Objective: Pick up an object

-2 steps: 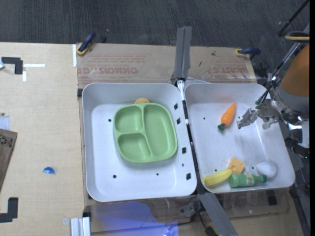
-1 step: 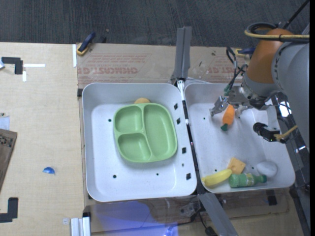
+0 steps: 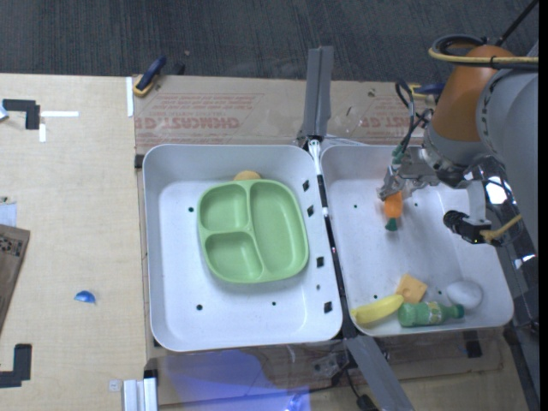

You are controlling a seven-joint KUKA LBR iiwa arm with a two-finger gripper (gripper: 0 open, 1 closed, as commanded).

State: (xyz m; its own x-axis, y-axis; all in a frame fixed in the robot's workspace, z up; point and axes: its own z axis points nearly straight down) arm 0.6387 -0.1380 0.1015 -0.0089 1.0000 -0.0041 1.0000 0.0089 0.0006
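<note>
My fingers (image 3: 394, 192) are pinched on a toy carrot (image 3: 392, 208), which hangs from them, green end down, over the right bin (image 3: 364, 255) toward its twelve o'clock side. At the bin's six o'clock lie a banana (image 3: 378, 311), a green bottle (image 3: 430, 313), an orange wedge (image 3: 412, 288) and a white lump (image 3: 464, 294). At nine o'clock, the left bin (image 3: 171, 306) carries a green divided plate (image 3: 253, 230).

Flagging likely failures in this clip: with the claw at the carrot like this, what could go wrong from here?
1. The carrot hangs below the claw with most of its length exposed; a shallow pinch like that could slip.
2. If it drops, it may land by the divider between the bins, awkward for a retry.
</note>
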